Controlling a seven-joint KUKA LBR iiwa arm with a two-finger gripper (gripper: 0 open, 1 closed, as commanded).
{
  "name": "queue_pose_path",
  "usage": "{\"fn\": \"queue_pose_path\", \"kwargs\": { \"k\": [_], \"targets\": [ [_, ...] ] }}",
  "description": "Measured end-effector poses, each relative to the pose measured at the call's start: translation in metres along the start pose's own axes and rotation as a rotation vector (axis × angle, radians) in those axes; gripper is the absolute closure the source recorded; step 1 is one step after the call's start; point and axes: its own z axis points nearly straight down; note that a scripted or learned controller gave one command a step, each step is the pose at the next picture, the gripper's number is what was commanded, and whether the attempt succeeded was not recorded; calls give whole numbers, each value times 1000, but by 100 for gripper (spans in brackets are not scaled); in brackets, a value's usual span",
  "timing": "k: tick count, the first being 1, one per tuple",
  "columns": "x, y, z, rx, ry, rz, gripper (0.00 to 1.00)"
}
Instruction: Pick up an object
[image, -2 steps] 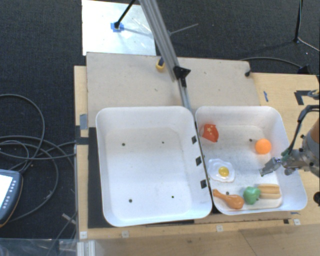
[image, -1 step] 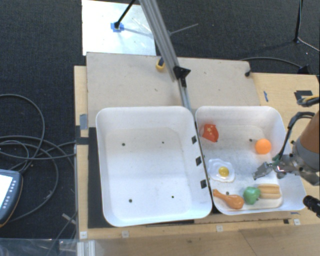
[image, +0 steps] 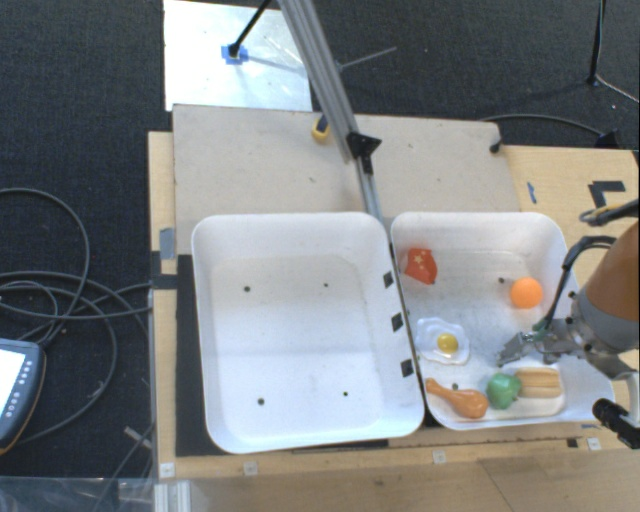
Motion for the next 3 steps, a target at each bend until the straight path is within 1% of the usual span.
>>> {"fn": "queue_pose_path", "kwargs": {
  "k": [1,2,3],
  "targets": [
    [-1,1,-12,-5,-2,0,100],
    [-1,-2,-75,-8,-4,-3,100],
    [2,1,-119,-8,-4,-5,100]
  ]
}}
